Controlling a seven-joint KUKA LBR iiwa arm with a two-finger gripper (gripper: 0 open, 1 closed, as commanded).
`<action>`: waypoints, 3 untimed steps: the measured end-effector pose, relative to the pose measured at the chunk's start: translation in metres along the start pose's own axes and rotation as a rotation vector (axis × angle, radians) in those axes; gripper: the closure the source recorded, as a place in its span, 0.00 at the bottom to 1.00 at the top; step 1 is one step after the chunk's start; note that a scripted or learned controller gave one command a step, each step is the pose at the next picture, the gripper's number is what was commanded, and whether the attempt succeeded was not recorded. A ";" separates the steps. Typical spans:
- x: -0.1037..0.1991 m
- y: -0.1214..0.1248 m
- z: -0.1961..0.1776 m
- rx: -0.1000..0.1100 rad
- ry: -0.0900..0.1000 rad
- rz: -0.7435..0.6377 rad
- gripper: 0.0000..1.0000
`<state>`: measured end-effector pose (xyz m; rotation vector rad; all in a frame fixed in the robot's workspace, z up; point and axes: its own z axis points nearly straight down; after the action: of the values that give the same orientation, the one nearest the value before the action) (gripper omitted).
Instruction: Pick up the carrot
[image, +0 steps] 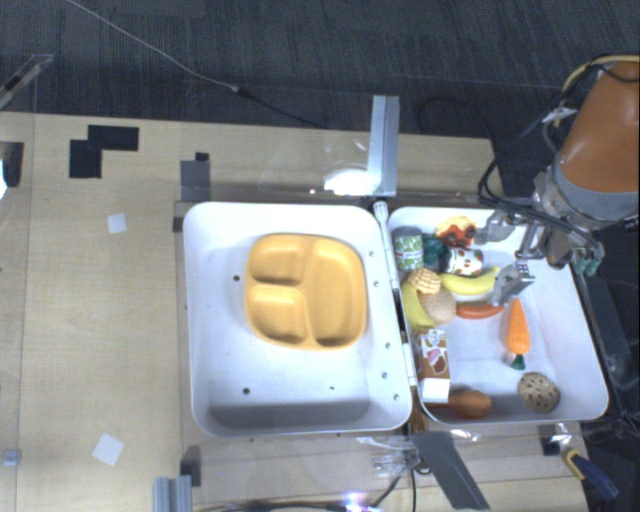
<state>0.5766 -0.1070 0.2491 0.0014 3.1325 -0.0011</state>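
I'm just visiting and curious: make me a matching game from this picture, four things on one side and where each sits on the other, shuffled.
Things:
1. carrot
2. yellow tray
3. banana
4. speckled ball

Places:
A. in the left bin
B. near corner of the right bin, below the carrot
C. right bin, just below the end effector
D. right bin, left of the end effector, among the heaped toys

Pairs: 1-C, 2-A, 3-D, 4-B
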 end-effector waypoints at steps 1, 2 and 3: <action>-0.010 -0.047 0.133 -0.002 0.011 0.010 0.00; 0.015 -0.088 0.160 0.002 -0.004 0.045 0.00; 0.085 -0.048 0.158 0.003 -0.006 -0.029 0.00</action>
<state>0.4930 -0.1552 0.0898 -0.0443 3.1266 -0.0056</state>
